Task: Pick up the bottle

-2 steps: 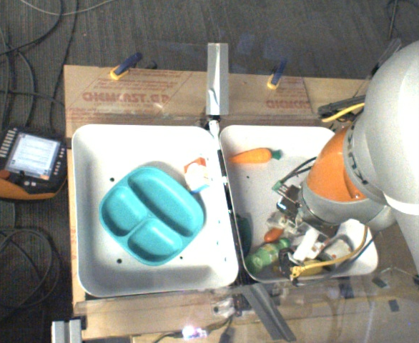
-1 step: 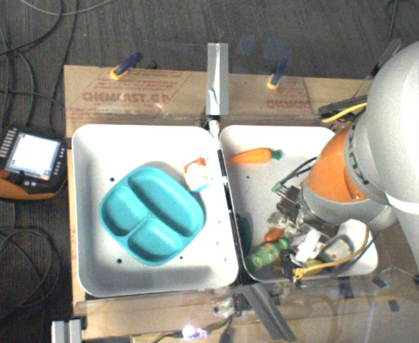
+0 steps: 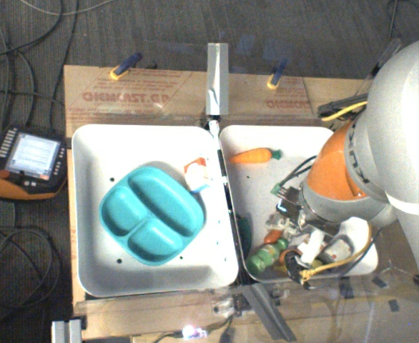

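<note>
Arm [image 3: 381, 141]: the grey arm with its orange band is reaching in from the right and bending steeply down over the right bin, its bulk covering that bin's right half.
Desk [image 3: 145, 95]: a brown board is carrying two white bins side by side, with a metal post standing between them at the far edge.
Left bin [image 3: 88, 148]: it is holding a teal divided tray [image 3: 152, 213], with a small orange and white thing [image 3: 197, 175] lying just beyond the tray's far right corner.
Right bin [image 3: 249, 184]: an orange carrot [image 3: 251, 156] is lying crosswise near its far wall, well apart from the wrist.
Bottle [image 3: 263, 257]: what I am taking for the bottle, a small green thing with a darker end, is lying in the near left corner of the right bin, its long axis running roughly left to right.
Jaws [image 3: 295, 245]: they are hanging low over that same corner amid wires and a yellow cable; I cannot tell how wide they are standing or whether anything is between them.
Key relation: the bottle is sitting just left of and slightly nearer than the jaws, so the coming move is likely calling for a short shift leftward before closing.
</note>
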Controlling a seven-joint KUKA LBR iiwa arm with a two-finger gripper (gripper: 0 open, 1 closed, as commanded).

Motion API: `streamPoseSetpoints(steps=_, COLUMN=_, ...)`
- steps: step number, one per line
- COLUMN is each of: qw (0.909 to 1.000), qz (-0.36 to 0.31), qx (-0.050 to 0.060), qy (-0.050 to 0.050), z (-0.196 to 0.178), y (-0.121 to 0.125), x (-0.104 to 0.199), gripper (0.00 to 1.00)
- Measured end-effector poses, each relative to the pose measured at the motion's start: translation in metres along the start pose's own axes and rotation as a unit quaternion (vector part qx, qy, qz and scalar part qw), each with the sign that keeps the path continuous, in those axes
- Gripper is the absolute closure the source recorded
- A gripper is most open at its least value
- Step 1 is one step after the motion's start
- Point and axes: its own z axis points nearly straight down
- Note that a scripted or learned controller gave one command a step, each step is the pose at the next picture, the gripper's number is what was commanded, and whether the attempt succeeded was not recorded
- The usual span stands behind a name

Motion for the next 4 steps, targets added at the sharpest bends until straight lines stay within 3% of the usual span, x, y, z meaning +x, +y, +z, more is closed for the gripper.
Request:
streamPoseSetpoints(steps=1, qw=0.998, qz=-0.062, qx=-0.006, qy=0.003, z=0.0035, y=-0.0001, x=-0.0054, gripper=1.0)
streamPoseSetpoints(steps=2, qw=0.9876, qz=-0.157, qx=-0.007, qy=0.0, z=0.0016, y=-0.0009, x=-0.0064, gripper=1.0)
streamPoseSetpoints(steps=3, qw=0.9874, qz=-0.158, qx=-0.005, qy=0.001, z=0.002, y=-0.0023, x=-0.004, gripper=0.0)
streamPoseSetpoints(steps=4, qw=0.9999, qz=0.01, qx=-0.009, qy=0.004, z=0.004, y=0.0013, x=-0.0044, gripper=0.0)
